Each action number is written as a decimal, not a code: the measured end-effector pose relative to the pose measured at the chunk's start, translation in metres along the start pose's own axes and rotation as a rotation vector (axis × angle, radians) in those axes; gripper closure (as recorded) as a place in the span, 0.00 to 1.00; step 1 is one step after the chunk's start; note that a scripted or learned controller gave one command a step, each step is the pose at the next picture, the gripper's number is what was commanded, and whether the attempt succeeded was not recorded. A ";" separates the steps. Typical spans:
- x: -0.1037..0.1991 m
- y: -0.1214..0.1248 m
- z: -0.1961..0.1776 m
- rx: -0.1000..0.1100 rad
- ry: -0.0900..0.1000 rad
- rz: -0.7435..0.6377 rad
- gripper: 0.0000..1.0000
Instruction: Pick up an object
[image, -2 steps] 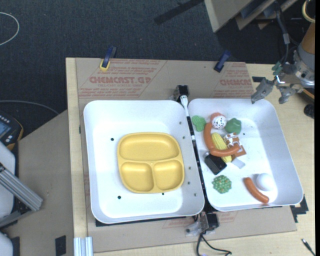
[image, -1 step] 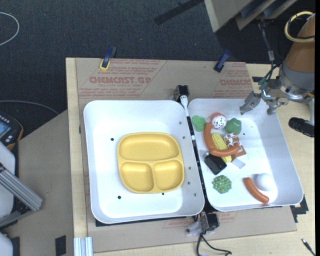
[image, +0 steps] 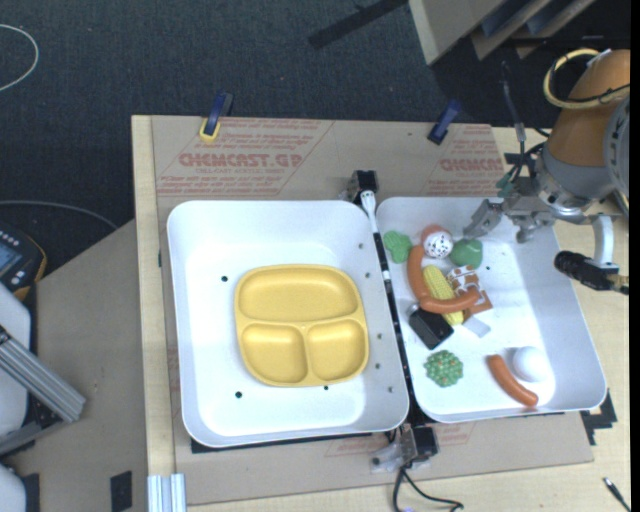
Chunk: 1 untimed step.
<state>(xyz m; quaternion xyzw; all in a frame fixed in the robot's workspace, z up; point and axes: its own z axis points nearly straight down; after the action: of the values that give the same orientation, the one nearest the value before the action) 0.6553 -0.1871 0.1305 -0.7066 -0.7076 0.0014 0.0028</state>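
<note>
My gripper (image: 503, 224) hangs over the far edge of the right bin (image: 570, 320), and its two grey fingers stand apart, open, with nothing between them. Just in front of it and to the left lie a white spotted ball (image: 436, 241) and a green piece (image: 468, 252). Below these sit a curved orange sausage (image: 418, 272), a yellow corn cob (image: 438, 287) and a black block (image: 432, 327). Nearer the front are a green broccoli piece (image: 443, 368), a second orange sausage (image: 512, 381) and a white egg (image: 528, 361).
The left bin (image: 200, 300) holds a yellow divided plate (image: 300, 322). A small green item (image: 397, 243) lies by the divider between the bins. The grey arm with its orange band (image: 590, 110) reaches in from the upper right. Clamps hold the bench's far edge.
</note>
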 end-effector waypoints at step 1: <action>0.001 0.000 0.048 -0.001 -0.001 -0.001 0.00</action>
<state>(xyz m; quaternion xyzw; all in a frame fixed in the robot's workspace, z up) 0.6548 -0.1864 0.0822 -0.7064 -0.7078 0.0014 0.0021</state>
